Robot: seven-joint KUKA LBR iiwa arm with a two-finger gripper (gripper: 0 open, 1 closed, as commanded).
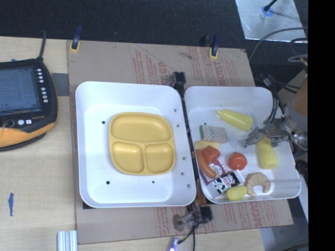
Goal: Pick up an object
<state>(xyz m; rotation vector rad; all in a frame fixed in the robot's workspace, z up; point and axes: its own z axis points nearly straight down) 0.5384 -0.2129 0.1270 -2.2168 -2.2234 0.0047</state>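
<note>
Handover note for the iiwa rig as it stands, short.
Hand: low inside the right bin, fingers spread, nothing between them. It sits between the yellow bottle and the yellow block.

Things: all candidates are in the right bin: yellow bottle near the far side, patterned square, red pieces, tomato, black-and-white packet, croissant, yellow block by the right wall. Left bin holds a yellow divided tray.

Done: arm has reached into the bin. Left: close on an object and lift it; nothing picked yet.

Yellow tray (142, 143) in left bin (89, 140); tool (255, 137) over right bin (261, 94)
</note>
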